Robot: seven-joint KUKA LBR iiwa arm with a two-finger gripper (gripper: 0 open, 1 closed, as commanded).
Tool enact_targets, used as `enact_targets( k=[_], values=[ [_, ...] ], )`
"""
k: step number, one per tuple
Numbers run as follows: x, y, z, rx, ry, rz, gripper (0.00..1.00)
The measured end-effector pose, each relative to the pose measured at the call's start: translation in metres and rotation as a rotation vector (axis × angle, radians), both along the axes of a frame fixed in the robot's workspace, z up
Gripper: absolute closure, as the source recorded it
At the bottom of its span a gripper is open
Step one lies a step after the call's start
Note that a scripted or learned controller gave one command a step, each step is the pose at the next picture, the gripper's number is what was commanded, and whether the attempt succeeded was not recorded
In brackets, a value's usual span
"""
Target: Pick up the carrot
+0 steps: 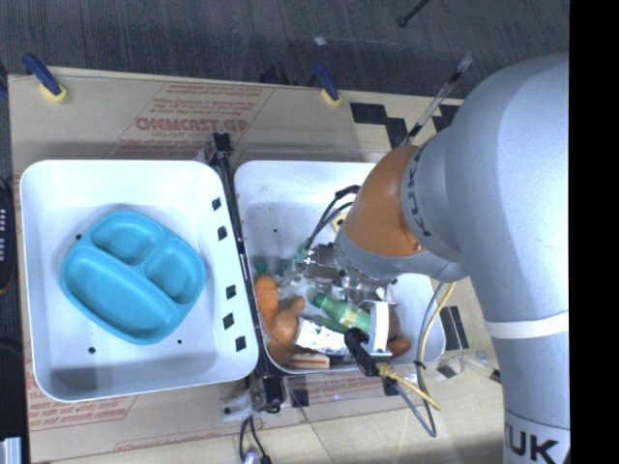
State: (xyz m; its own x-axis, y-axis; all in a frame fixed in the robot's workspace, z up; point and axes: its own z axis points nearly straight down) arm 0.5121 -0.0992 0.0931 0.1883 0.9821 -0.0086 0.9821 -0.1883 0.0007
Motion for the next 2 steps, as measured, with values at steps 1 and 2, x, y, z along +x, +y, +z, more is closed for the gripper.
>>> enact_targets(
  k=[1,2],
  values=[
    [0.0,0.001,0.009,0.002,0.004,0.009,1.0],
    [-0.019,0.041,0.099,0.011,0.005,-0.345,1.0]
  ],
)
